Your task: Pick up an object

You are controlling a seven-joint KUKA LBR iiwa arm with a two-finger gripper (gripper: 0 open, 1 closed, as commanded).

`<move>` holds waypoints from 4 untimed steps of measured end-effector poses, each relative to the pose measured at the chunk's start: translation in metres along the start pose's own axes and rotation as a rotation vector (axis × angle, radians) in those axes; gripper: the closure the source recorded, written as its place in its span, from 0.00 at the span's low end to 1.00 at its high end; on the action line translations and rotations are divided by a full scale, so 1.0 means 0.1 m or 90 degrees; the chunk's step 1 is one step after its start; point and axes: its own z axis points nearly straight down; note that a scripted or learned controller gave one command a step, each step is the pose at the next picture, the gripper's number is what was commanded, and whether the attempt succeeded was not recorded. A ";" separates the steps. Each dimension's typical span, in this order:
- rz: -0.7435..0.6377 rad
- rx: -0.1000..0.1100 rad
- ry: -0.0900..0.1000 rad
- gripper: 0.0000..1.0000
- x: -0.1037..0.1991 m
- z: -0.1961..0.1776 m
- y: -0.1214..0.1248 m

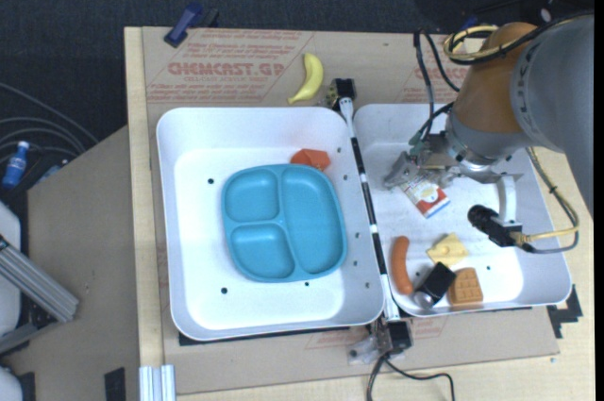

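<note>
My gripper (415, 168) hangs low in the right bin (538, 291), near its upper left part. Just below and right of it lies a small red and white packet (432, 200), close to the gripper's tip; I cannot tell whether they touch. Further toward the front of this bin lie an orange-red sausage (401, 262), a yellow wedge (447, 249), a tan cracker-like piece (465, 287) and a small black object (434, 282). The grey arm with its orange band (491, 92) covers the bin's upper right part.
The left bin (184, 201) holds a blue divided plate (283, 222) and a small orange item (311, 158) at the plate's far edge. A banana (308, 78) lies on the bench behind the bins. A blue object (183, 25) sits at the bench's far left corner.
</note>
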 end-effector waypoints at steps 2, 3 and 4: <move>0.001 -0.001 -0.001 1.00 0.43 -1.01 -0.42; 0.001 -0.001 -0.001 1.00 0.71 -1.28 0.05; 0.001 -0.001 -0.001 1.00 0.93 -1.66 -0.04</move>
